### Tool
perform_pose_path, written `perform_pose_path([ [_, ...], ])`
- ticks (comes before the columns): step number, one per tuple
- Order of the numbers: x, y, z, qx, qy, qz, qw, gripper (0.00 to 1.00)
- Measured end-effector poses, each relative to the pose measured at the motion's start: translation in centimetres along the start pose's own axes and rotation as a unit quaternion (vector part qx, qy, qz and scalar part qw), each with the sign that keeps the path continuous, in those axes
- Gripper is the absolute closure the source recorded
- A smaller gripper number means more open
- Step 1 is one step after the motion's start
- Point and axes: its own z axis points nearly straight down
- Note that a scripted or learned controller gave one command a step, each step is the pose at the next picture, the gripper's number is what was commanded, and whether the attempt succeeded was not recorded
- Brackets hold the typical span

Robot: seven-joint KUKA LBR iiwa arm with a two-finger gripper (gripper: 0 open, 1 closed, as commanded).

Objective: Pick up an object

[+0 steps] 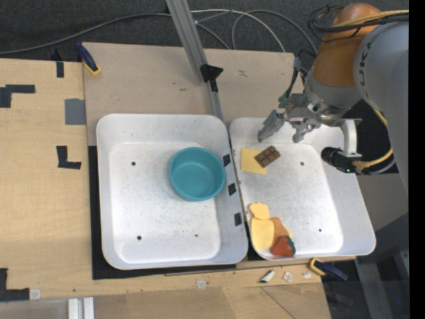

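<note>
wooden bench [40, 198], two white bins [119, 244]

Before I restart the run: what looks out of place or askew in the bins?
Little stands out. The teal bowl sits upright in the left bin. In the right bin, the brown block lies tilted, overlapping the yellow piece.

The gripper [284, 131] is seen with fingers spread and nothing between them, over the right bin [332, 205]; a brown block [267, 156] on a yellow piece [252, 161] is found just below the jaws; a blue bowl [196, 173] is set well to their left.
</note>
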Motion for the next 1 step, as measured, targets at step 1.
perform_pose_path([
  [1, -0.01, 0.0, 0.0, 0.0, 0.0, 0.0, 1.0, 0.0],
])
